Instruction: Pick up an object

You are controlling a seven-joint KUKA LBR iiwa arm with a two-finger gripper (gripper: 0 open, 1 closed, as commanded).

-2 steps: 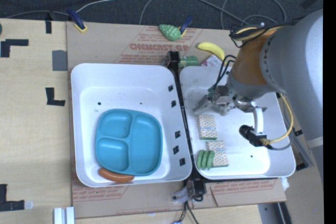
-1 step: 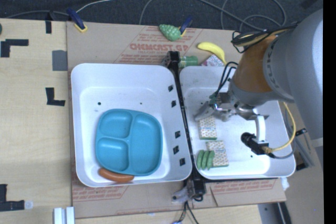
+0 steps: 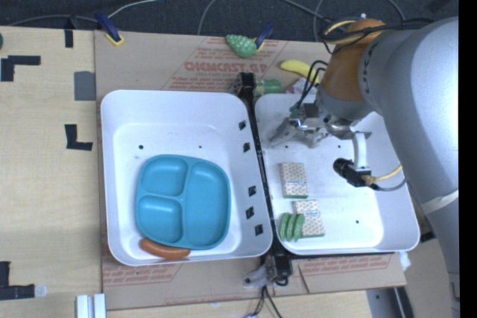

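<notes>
Nearest me, the left bin [image 3: 119, 160] holds a blue divided plate [image 3: 182, 199] with an orange sausage-shaped piece [image 3: 164, 250] lying against its near edge. In the right bin [image 3: 387, 227], a green ridged item [image 3: 290, 226] touches a small patterned packet [image 3: 308, 217], and a second packet [image 3: 294, 179] lies just beyond them. Farther back in that bin, the hand [image 3: 292, 130] hangs low with its fingers spread apart and nothing between them. Beyond the bins, a yellow banana [image 3: 296, 68] and a green toy [image 3: 241, 45] rest on the surface [image 3: 45, 182].
</notes>
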